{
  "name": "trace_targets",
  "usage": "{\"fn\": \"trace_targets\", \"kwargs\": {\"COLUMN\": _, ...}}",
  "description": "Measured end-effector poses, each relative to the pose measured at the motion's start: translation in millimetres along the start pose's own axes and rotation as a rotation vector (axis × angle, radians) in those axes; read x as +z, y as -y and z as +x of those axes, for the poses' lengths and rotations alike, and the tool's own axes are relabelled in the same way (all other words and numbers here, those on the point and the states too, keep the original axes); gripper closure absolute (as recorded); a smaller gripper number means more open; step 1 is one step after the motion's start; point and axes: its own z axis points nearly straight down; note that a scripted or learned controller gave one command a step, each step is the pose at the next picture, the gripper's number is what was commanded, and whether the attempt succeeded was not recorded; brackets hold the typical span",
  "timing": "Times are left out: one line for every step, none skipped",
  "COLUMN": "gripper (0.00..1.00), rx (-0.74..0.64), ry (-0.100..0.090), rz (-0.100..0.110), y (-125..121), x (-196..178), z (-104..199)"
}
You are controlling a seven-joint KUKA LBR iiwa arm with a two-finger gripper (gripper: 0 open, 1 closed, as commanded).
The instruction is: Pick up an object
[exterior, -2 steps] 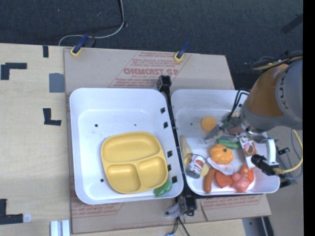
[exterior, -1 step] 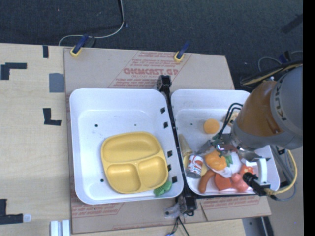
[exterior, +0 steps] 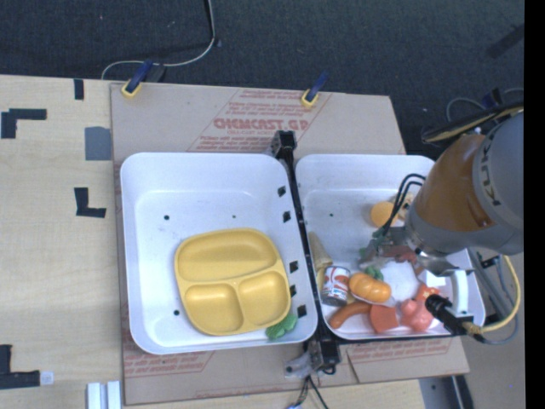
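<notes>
Claw (exterior: 381, 252) over right bin (exterior: 341, 177) toys | left bin (exterior: 145, 186): yellow tray (exterior: 230, 279)

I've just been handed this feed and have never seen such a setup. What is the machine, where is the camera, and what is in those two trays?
One camera looks down at a slant on a bench. The grey robot arm with an orange band reaches in from the right; its gripper is low over the right bin, and I cannot tell whether it holds anything. That bin's near end holds a heap of toy food: an orange piece, a small can, reddish pieces and something yellow by the arm. The left bin holds a yellow divided tray and a small green item.
</notes>
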Motion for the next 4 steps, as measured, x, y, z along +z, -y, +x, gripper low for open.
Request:
{"fn": "trace_targets", "kwargs": {"gripper": 0.0, "rx": 0.0, "ry": -0.002, "rz": 0.004, "y": 1, "x": 2, "z": 1}}
{"fn": "trace_targets", "kwargs": {"gripper": 0.0, "rx": -0.001, "ry": -0.001, "rz": -0.001, "y": 17, "x": 11, "z": 11}}
{"fn": "trace_targets", "kwargs": {"gripper": 0.0, "rx": -0.006, "ry": -0.016, "rz": 0.025, "y": -25, "x": -6, "z": 44}}
{"fn": "trace_targets", "kwargs": {"gripper": 0.0, "rx": -0.004, "ry": -0.014, "rz": 0.025, "y": -92, "x": 21, "z": 35}}
